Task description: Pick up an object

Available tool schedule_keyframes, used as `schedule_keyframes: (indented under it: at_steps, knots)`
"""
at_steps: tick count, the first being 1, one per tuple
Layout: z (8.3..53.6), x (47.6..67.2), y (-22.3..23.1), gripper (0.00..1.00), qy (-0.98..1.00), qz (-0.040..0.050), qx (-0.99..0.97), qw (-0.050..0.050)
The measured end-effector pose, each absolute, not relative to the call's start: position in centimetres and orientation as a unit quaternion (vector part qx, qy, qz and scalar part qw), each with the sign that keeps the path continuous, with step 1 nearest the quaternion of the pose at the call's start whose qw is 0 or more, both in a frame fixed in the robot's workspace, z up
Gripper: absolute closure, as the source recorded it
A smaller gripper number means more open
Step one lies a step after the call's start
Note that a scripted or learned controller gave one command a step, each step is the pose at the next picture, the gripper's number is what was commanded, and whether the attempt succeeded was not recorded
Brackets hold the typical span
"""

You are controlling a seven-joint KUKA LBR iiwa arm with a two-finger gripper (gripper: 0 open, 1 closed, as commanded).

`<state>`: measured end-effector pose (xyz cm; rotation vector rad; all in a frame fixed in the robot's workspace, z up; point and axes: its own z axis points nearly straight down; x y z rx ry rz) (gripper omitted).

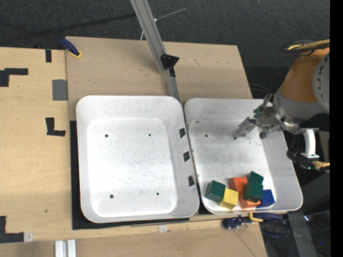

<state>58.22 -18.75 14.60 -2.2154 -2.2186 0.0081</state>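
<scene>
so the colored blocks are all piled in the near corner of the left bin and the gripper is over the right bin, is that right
Not quite. The colored blocks are piled in the near corner of the right bin, not the left bin. The camera view shows this. The rest holds: the gripper is over the right bin, toward its far side, apart from the blocks.

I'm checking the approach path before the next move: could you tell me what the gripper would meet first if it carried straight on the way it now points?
Most likely the bare floor of the right bin. The gripper points down and left, well away from the blocks in the near corner. Its height above the floor is hard to judge.
</scene>
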Motion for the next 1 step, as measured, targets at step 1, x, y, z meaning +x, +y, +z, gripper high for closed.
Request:
schedule_keyframes:
  at_steps: [1]
  knots:
    - [9.15, 58.07, -18.64, 0.00, -0.708, 0.0022, -0.707, 0.002]
